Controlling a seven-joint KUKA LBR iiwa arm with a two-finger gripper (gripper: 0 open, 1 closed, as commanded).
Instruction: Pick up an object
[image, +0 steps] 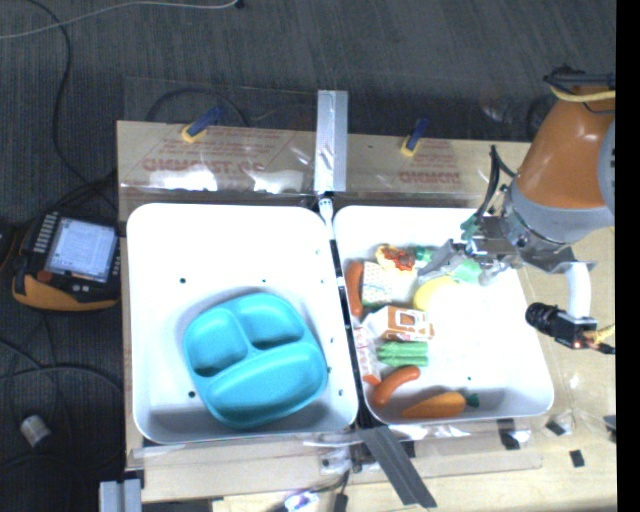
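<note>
Two white bins (140, 330), one blue tray (255, 357)

A blue divided tray (255, 358) lies in the left white bin (150, 250) toward five o'clock. On the dark floor at nine o'clock sits a handheld pendant (70, 262) with a lit screen — orange-edged, cables trailing. Two blue-and-yellow clamps (202, 124) grip the desk (250, 160) at twelve o'clock.

Tray (255, 357) in left bin (160, 235)
</note>
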